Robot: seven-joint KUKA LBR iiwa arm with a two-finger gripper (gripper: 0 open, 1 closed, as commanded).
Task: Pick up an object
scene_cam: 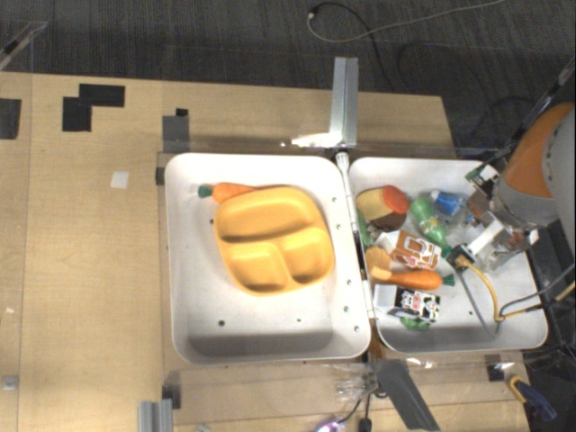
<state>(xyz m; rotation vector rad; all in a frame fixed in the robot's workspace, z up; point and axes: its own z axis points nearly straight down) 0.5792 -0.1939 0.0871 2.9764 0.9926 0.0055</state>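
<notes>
At the front of the right shallow white bin [531, 336], a small black-and-white printed packet [416, 304] is seen, with an orange toy carrot [409, 278] just behind it. Farther back an orange-and-white printed carton [416, 250] is found, then a brown-and-yellow rounded piece [382, 205] and a green plastic item [423, 212]. The pincer [470, 216] is held over this bin, near the green item; whether it is released or clenched cannot be told. A yellow divided plastic tray [270, 237] is laid in the left shallow white bin [180, 241].

Robot lab: bench [81, 268], white bins [193, 304], cable [423, 12]
</notes>
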